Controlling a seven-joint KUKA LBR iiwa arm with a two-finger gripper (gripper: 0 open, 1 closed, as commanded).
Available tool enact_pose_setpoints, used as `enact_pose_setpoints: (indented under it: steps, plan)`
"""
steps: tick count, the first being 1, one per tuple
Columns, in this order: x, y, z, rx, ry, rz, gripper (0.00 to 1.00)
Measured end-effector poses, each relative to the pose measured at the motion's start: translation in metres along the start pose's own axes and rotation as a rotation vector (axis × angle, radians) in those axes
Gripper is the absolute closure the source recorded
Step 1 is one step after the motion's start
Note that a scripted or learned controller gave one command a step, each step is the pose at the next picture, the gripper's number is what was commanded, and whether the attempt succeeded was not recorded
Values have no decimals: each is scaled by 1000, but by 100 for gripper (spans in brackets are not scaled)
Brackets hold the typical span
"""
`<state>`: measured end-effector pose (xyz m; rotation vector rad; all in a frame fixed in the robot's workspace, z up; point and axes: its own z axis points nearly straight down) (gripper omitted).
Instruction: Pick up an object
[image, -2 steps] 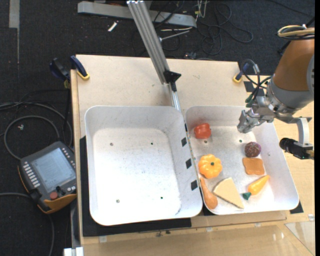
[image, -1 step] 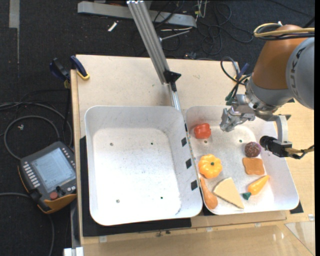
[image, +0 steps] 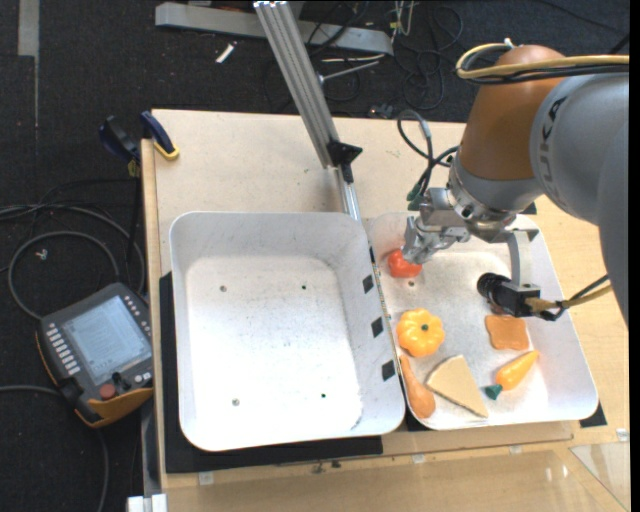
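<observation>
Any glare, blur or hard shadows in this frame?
Camera view: even, soft light; the left bin looks bright white without washing out; the gripper casts only a faint shadow by the red toy; edges are sharp, with no motion blur.

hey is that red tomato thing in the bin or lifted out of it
Cannot tell for sure. The red tomato sits over the right bin near its upper left corner, directly under the gripper, which hides the contact.

Two white bins (image: 200, 240); six food items (image: 420, 333) in the right one.
</observation>
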<state>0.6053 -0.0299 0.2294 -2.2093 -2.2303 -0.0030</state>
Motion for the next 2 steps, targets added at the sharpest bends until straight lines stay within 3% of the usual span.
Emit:
enact_pose_setpoints:
  steps: [1,2]
  plan:
    - [64,4,-5,-2,0,0,100]
    - [109,4,-10,-1,-1,1,100]
